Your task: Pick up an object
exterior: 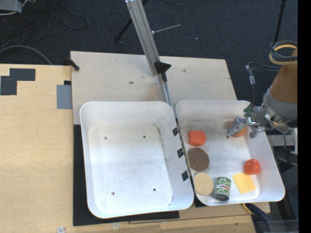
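Right bin (228, 106), contents as seen from above: one orange-red block (197, 138) near the divider; one brown disc (198, 159) just nearer than it; one pale tan disc (203, 183) at the near edge; one small can with a green label (222, 189), lying beside the tan disc on its right; one yellow block (244, 183) right of the can; one red-orange rounded piece (251, 166) just beyond the yellow block; one small orange item (238, 132) at the far right, partly covered by my tooling. Left bin (97, 115): white floor, dark specks. My gripper (236, 128) sits low over the right bin's far-right part, directly at that small orange item, which I judge the likeliest thing to pick. It lies under and just nearward of my fingertips, too hidden to give a long axis. Whether my fingers are apart or closed on it I cannot tell; metal and orange overlap. The other pieces lie left and nearer, well apart from me.
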